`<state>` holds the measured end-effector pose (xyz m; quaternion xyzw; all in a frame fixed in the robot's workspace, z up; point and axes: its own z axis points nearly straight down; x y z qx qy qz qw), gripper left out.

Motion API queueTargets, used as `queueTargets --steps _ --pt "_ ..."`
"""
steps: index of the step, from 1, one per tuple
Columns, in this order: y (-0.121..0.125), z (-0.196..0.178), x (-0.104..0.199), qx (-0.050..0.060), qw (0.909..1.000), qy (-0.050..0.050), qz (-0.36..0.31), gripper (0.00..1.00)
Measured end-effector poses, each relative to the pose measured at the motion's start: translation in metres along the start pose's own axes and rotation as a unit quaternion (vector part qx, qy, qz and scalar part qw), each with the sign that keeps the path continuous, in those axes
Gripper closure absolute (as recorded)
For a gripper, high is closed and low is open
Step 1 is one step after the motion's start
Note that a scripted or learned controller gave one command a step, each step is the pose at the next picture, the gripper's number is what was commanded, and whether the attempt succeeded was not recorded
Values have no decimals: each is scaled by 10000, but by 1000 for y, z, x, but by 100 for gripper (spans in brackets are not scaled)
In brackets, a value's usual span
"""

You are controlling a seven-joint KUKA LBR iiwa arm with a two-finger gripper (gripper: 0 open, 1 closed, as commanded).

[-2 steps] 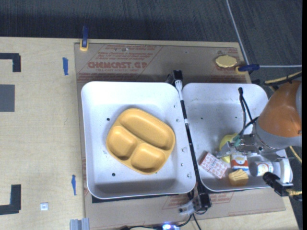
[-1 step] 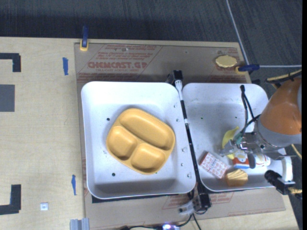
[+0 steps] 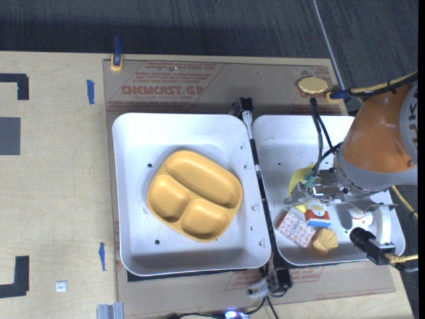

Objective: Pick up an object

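The right bin (image 3: 285, 130) holds a small cluster of objects. A red-and-white patterned packet (image 3: 294, 228) lies near its front left. Beside it sits an orange ridged toy (image 3: 324, 242). A small white box with blue and orange print (image 3: 319, 214) lies just behind those two. A yellow item (image 3: 300, 177) pokes out at the left of my gripper (image 3: 313, 195). The gripper hangs low over this cluster, right above the small box and the yellow item. The wrist's grey and orange body (image 3: 378, 145) hides the bin's right half.
The left bin (image 3: 133, 145) contains a yellow plate with three compartments (image 3: 194, 195). A white piece with red marks (image 3: 362, 216) lies at the right of the cluster. Black cables (image 3: 322, 138) run from the back of the bench to the wrist. A black clamp (image 3: 246, 106) sits between the bins.
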<state>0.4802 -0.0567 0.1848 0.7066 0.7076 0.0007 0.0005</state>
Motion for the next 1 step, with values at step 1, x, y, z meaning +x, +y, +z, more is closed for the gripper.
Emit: queueTargets --steps 1 --pt "0 0 94 -2 10000 1 -2 100"
